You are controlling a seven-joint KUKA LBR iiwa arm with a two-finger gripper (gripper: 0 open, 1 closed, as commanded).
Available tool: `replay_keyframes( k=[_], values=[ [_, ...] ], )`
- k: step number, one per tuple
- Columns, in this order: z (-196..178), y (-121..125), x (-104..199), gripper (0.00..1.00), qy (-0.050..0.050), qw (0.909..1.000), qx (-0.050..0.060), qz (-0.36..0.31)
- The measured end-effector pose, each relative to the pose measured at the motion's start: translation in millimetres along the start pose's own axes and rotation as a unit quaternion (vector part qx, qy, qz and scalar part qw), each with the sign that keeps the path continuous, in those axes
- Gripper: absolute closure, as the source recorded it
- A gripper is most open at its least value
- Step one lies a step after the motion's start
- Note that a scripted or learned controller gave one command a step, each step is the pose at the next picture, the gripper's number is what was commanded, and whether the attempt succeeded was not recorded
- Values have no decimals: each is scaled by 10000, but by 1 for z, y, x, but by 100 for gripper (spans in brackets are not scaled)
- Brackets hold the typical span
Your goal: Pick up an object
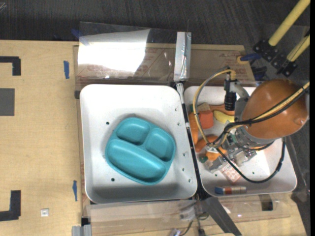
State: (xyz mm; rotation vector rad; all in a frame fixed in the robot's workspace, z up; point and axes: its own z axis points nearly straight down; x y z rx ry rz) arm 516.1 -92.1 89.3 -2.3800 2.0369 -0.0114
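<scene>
honestly can't tell if the gripper is gripping anything down in the right bin clutter, so I'd settle squarely over one orange piece before lifting.

Overhead slanted view of a tan bench carrying two shallow white bins side by side. The left bin holds a teal divided plate with three compartments, lying flat near the bin's centre. The grey arm, with its orange band, reaches down into the right bin; yellow and black cables loop over the wrist. The gripper sits low among a cluster of small items near the bin's left wall, including an orange block and a yellow piece. A marker-like item lies along the bin's near edge. A clear plastic sheet stands behind the left bin.
</scene>
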Motion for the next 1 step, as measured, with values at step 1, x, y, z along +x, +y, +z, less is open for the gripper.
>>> replay_keyframes(
  k=[1],
  values=[
    [-11, -3, -3, 100, -21, 10000, 37, 3]
  ],
)
